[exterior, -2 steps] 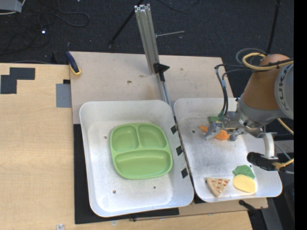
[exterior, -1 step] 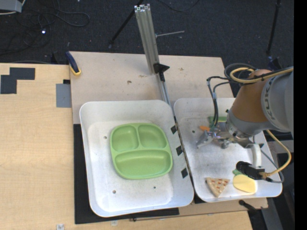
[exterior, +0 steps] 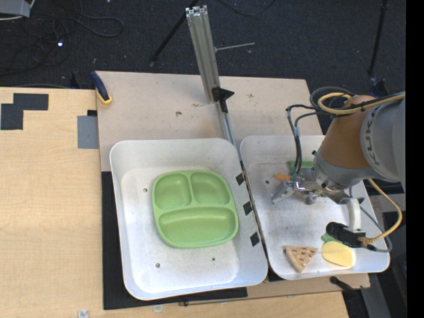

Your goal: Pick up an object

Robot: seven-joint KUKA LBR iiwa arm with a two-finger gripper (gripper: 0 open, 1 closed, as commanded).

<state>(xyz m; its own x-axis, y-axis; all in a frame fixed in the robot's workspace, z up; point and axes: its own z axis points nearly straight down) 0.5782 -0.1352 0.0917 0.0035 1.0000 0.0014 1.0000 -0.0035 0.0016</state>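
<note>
We're over the right bin [exterior: 265, 152], and the arm [exterior: 344, 148] reaches in from three o'clock, wrist bent low so the jaws hang just above the floor, a touch toward ten o'clock of the bin's middle. Are the jaws apart or together? From this slant I cannot tell, the metalwork blurs into one bright tangle. Nothing shows between them, so I call no catch.

Targets, then. Closest is a small orange piece [exterior: 283, 176], just off the tool at ten o'clock and lying flat on the white floor. It looks like the piece being lined up, which would explain the low, tipped wrist. Beside it, toward twelve, there's a green scrap [exterior: 291, 167] too small to name.

Down at six o'clock of the bin lies a pizza wedge [exterior: 300, 258], with a yellow piece [exterior: 338, 255] just beside it at five o'clock. Both are well apart from the tool and close to the near wall, which I'd judge an awkward spot for a straight-down grab.

The left bin [exterior: 132, 177] carries a green plate [exterior: 195, 209] dead centre, three compartments, nothing in them. It's wide, flat and hard to pinch, so it's no surprise the arm works the other side.

Both bins sit side by side on the tabletop [exterior: 159, 105]. My read is that the pick is not yet made. The orange piece is small and low, so a slight miss would just nudge it across the floor.
</note>
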